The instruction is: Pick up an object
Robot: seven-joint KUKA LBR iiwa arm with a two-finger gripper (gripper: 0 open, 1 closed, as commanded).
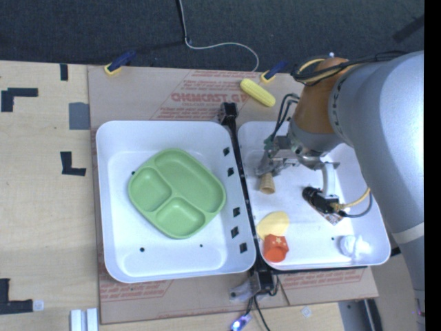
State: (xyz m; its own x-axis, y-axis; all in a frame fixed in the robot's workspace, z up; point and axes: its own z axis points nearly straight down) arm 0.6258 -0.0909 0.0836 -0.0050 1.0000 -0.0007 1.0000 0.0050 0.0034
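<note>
Starting on the left, a white bin (103, 185) holds a green plate (177, 193) with three sections. The plate lies flat and sits a bit crooked.

Behind the two bins, on the brown cardboard (138, 95), lies a yellow toy corn cob (258, 92). It is outside both bins, near the back corner of the right bin (310, 243). A blue clamp (118, 62) grips the back edge of the cardboard.

In the right bin, close to the wall between the bins, is a small tan thing (267, 183). It is too small and blurry to name. The gripper (270, 164) is right above it, with its tip at the top end of the tan thing. I cannot tell if the gripper is open or closed, or if it is touching the tan thing.

Nearer the front of that bin sits a soft yellow lump (274, 221), and a red thing (275, 249) touches its front edge. I cannot make out what either one is.

The big grey arm (386, 129) covers the back right part of the bin and is cut off at the side. In the front right corner lies a crumpled white thing (355, 246), hard to see against the white bin.
</note>
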